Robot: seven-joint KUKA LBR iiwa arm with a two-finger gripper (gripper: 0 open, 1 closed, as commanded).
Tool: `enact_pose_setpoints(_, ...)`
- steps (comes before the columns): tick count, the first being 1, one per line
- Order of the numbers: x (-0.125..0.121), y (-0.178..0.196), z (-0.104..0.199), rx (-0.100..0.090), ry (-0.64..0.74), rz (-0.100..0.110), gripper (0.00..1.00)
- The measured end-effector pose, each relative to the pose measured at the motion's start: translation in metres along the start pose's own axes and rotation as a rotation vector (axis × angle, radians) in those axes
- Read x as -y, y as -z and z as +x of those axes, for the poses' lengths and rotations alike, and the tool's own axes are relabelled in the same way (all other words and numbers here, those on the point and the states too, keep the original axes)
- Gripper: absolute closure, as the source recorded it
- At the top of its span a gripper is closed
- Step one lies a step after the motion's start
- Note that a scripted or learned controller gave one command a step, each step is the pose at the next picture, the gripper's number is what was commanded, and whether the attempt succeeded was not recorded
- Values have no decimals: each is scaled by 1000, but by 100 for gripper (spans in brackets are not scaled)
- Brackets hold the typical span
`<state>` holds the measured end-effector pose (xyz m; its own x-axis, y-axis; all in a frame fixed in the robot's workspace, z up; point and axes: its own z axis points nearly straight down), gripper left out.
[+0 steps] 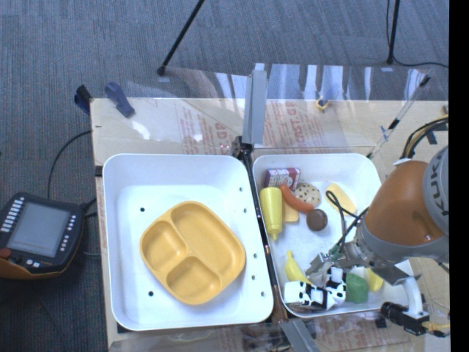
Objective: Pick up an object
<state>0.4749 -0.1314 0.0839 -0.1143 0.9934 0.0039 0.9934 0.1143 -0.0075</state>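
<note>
The right bin [366,169] holds several toy foods. A yellow mustard bottle [271,210], an orange carrot [296,196], a cookie [308,193], a brown ball [316,219], a pale yellow wedge [340,196] and a red box [282,177] lie in its far half. In the near half are a banana [293,268], a black-and-white cow-patterned toy [315,294] and a green piece [357,288]. My gripper [325,264] hangs low over the near half, just right of the banana and above the cow toy. Nothing is visibly held.
The left bin [124,196] carries a yellow divided plate [192,251]. A metal divider post [254,112] stands behind the gap between the bins. A teach pendant [37,233] lies on the floor at the left. Cables run along the right edge.
</note>
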Motion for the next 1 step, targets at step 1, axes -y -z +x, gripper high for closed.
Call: enact_pose_setpoints(1, -5, 1, 37, 4, 92, -3, 0)
